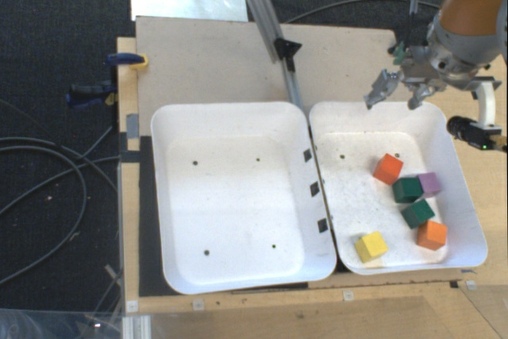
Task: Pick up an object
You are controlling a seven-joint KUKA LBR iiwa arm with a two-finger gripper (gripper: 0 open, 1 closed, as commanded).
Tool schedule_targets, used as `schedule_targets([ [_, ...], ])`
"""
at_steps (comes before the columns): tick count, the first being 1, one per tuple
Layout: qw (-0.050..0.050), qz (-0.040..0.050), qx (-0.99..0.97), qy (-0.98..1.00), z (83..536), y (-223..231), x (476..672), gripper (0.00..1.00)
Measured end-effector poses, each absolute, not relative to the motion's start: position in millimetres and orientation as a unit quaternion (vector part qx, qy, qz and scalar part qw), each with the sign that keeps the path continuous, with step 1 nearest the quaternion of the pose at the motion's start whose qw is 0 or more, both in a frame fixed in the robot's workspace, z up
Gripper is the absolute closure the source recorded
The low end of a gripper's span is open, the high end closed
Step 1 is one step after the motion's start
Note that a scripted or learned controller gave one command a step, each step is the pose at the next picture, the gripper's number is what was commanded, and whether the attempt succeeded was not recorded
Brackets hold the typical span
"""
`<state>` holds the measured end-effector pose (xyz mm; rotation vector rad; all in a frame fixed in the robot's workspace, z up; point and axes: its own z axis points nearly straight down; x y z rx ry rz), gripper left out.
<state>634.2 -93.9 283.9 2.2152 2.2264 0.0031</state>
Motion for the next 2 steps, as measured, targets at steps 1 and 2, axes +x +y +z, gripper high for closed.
schedule_targets([
  [1,-0.001,-0.0031,0.709,0.705,214.5,-168.3,594.0,0.0],
  [2,0.001,0.0005,0.706,0.708,104.3,-203.2,614.6,0.0],
])
